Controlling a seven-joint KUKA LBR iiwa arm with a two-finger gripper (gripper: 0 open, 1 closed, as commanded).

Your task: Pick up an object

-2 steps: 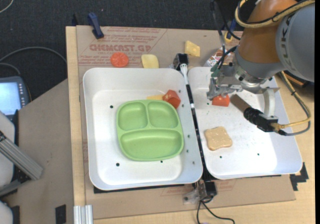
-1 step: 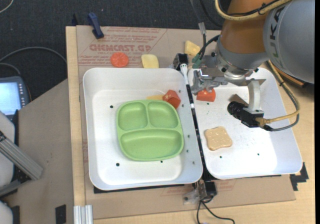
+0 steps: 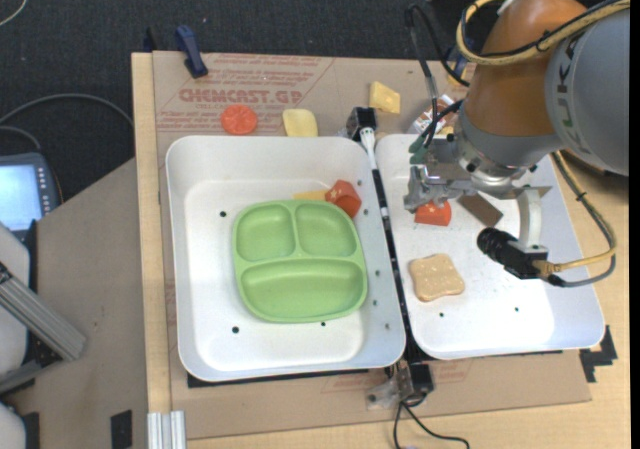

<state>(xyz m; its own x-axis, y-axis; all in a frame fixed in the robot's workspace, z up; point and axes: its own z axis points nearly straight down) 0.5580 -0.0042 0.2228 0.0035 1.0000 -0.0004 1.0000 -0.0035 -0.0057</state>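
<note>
The gripper point(image 3: 432, 199) hangs over the right bin point(image 3: 560, 322), toward that bin's ten o'clock corner, below the grey arm point(image 3: 600, 67) with its orange band point(image 3: 515, 57). A small red block point(image 3: 433, 213) sits directly under the gripper's metal body, at the fingertips; whether it is clamped or merely lying on the bin floor beneath them cannot be told, and the finger spacing is hidden by the wrist above.

At about six o'clock from the red block, near it but apart, lies a tan toast-shaped slice point(image 3: 437, 277) flat on the bin floor. At three o'clock from the slice a black cable fitting point(image 3: 510, 252) hangs off the arm above the bin.

The left bin point(image 3: 190, 237) holds a green divided plate point(image 3: 299, 260) lying flat in its middle. At the plate's one o'clock, just beside its rim, sits a red-orange block point(image 3: 344, 197) next to a thin yellow piece point(image 3: 312, 195).

On the cardboard sheet point(image 3: 300, 82) at twelve o'clock of the bins lie an orange round disc point(image 3: 239, 119), a pale yellow piece point(image 3: 299, 122) and a yellow wedge point(image 3: 384, 97), with a blue clamp point(image 3: 190, 50) at the sheet's far edge.
</note>
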